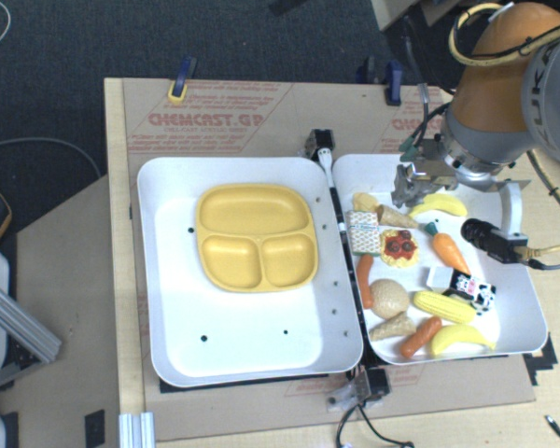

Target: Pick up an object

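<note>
Item 1, bench (131,250): carries two white bins side by side. Left bin (168,297) holds a yellow divided tray (257,234), three compartments, nothing in them that we see.

Item 2, right bin (523,306): toy food, crowded. Banana (441,203) at the far end, carrot (448,248) just beside it, pizza slice (399,246), checked packet (364,231), cone (398,217), potato-like lump (389,296), corn cob (443,305), second banana (459,341) at the near edge, sausage (420,336), small black-and-white cow (473,291). Many pieces touching.

Item 3, gripper (409,183): low over the far end of the right bin, just beside the banana and cone. Jaws: we cannot tell whether open or closed, the wrist hides them. Nothing seen held.

Step, our judgement: approach/descent onto a pick, no grasp confirmed yet. Likely target approx. the cone or banana under the tool.

Next move needs: jaws straddling one piece only, clear of neighbours and bin wall, then close and lift straight up.
</note>
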`<state>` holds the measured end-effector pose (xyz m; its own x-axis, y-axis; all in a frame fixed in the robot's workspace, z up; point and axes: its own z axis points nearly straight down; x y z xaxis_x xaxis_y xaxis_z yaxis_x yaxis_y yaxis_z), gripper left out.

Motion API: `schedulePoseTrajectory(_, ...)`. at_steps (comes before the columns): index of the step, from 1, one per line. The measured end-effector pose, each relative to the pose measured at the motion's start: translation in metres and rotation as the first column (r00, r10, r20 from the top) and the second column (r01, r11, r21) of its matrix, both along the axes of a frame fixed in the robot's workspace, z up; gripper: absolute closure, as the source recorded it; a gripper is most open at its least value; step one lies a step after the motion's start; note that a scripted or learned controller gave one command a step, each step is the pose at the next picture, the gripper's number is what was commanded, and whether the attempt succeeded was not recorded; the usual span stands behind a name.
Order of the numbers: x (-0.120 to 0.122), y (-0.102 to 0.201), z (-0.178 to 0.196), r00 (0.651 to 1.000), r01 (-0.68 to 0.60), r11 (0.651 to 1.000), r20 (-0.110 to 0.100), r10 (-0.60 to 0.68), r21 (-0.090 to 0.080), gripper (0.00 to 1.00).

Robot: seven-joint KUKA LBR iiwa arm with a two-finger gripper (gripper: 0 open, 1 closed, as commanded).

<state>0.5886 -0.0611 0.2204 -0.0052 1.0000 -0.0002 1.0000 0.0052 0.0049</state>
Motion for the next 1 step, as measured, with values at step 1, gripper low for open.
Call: schedulePoseTrajectory(1, 0.0286, 0.0407, -0.0059, 1.000, 0.000, 1.000, -0.001, 0.000, 0.000, 1.00)
